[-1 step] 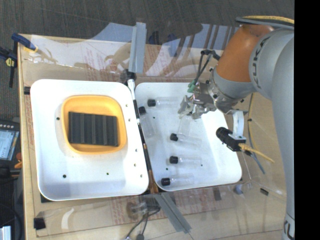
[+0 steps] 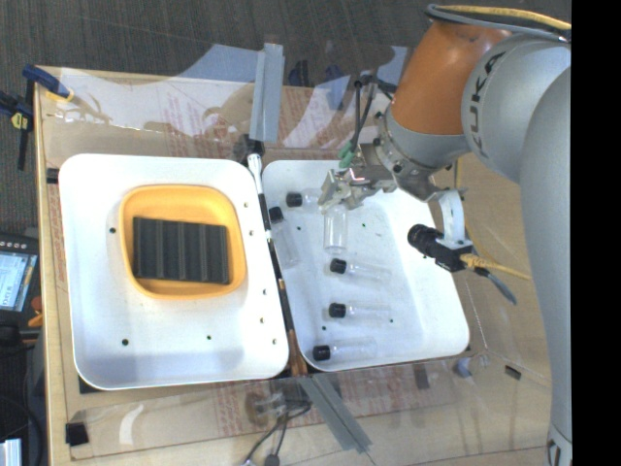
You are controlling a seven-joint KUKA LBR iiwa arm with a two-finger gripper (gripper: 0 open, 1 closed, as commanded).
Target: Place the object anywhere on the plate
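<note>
Metal two-finger gripper point(image 2: 338, 188) at upper centre of the frame, over the right white bin point(image 2: 441, 333), too blurred to judge. Clear plastic vials with black caps point(image 2: 337, 265) scattered just below and left of it, outlines faint. Yellow rectangular plate point(image 2: 179, 202) in the left white bin point(image 2: 92, 338).

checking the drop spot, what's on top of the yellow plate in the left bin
A dark ribbed rectangular insert lies on the yellow plate, covering its middle; the plate surface beneath it is hidden. The plate's rim shows bare all round. Nothing else sits on it.
</note>
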